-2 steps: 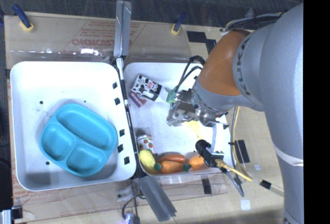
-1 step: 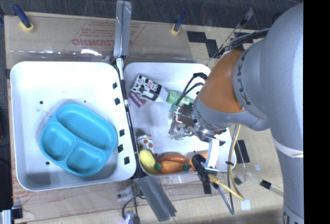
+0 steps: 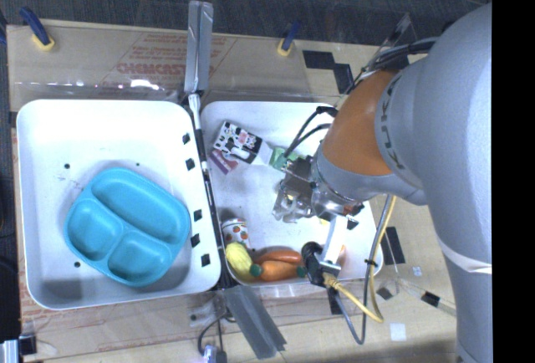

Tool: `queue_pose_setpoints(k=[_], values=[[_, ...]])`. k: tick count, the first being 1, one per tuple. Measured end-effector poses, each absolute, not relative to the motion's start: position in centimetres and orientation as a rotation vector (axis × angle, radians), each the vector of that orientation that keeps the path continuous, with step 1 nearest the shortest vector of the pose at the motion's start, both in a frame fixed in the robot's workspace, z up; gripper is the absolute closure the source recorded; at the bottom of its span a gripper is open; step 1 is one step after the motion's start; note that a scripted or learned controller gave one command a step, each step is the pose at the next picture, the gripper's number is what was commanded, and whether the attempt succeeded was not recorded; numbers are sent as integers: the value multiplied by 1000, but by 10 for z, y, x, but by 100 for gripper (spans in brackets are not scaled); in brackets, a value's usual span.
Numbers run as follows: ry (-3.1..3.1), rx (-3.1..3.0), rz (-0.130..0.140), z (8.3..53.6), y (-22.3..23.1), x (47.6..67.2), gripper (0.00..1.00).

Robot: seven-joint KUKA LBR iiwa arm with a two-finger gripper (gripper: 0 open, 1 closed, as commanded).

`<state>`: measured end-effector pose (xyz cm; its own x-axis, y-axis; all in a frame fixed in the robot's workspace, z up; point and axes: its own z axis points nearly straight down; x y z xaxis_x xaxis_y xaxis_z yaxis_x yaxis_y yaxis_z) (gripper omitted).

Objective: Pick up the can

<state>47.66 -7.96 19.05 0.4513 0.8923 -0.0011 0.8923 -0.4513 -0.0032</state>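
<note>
Metal gripper (image 3: pixel 292 201), grip state unclear, hangs near a small, possibly cylindrical can (image 3: pixel 236 232).

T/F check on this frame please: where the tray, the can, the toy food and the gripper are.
1. The blue three-compartment plastic tray lies in the left white bin. True.
2. The small printed can stands in the left bin. False: it is in the right white bin, near the divider.
3. The yellow and orange toy food lies at the right bin's near edge. True.
4. The gripper is over the blue tray. False: it is over the right bin.
5. A patterned card box lies in the right bin. True.
</note>
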Motion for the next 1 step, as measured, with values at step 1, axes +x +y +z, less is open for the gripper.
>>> queue_pose_setpoints(k=[1], values=[[-1204, -2897, 7, 201, -91, 515, 100]])
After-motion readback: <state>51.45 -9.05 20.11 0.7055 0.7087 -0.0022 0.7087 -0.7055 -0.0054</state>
